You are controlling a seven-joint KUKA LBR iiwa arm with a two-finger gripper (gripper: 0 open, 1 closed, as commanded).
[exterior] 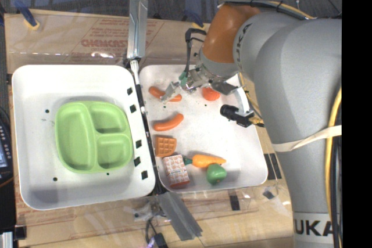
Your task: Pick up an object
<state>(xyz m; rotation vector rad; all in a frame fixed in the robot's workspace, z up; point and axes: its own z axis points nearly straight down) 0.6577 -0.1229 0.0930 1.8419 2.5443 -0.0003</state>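
My gripper (175, 90) hangs low over the back of the right bin (250, 154), coming off the grey arm with the orange band (224, 38). Its tip is right beside a small orange piece (156, 91) and a second orange bit (175, 99); I cannot tell whether it touches either. A red round item (211, 94) lies just to its right. Nearer the front lie an orange sausage (168, 122), a waffle (165, 144), a small printed carton (174, 171), a carrot (207, 160) and a green pepper (215, 173).
The left bin (29, 96) holds a green divided plate (93, 136). A black part (235, 114) sticks out near the right bin's right side. The arm's bulk covers the bench to the right.
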